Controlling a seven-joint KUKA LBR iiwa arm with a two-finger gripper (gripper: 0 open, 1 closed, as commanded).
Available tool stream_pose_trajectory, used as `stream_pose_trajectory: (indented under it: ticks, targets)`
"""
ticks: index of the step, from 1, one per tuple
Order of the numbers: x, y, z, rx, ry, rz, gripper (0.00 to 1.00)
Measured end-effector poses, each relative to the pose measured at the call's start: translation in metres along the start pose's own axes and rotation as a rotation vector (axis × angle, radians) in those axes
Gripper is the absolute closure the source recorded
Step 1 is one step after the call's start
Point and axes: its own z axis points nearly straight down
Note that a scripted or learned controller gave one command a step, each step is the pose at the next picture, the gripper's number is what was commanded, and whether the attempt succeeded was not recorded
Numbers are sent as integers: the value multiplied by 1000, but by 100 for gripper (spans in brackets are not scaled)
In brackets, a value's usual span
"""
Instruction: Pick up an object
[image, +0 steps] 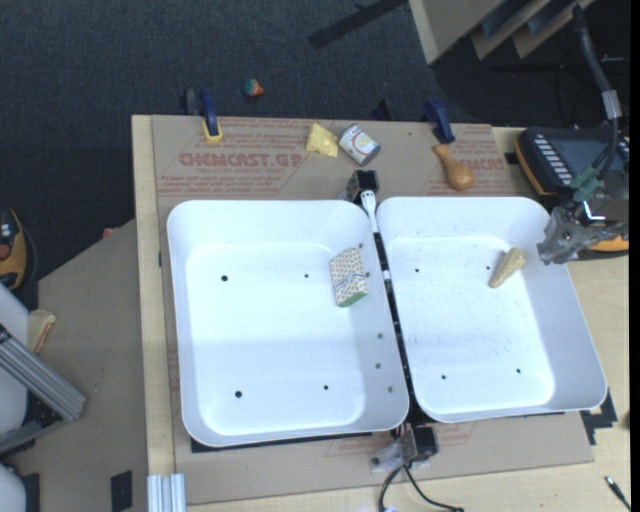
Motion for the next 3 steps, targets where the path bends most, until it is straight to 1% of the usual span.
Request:
stream_pose_trajectory:
  ticks: [1, 2, 3]
  targets:
    - [147, 12, 67, -2, 0, -10, 100]
    - [149, 2, 52, -13, -2, 2, 100]
    - [128, 0, -138, -33, 0, 5, 100]
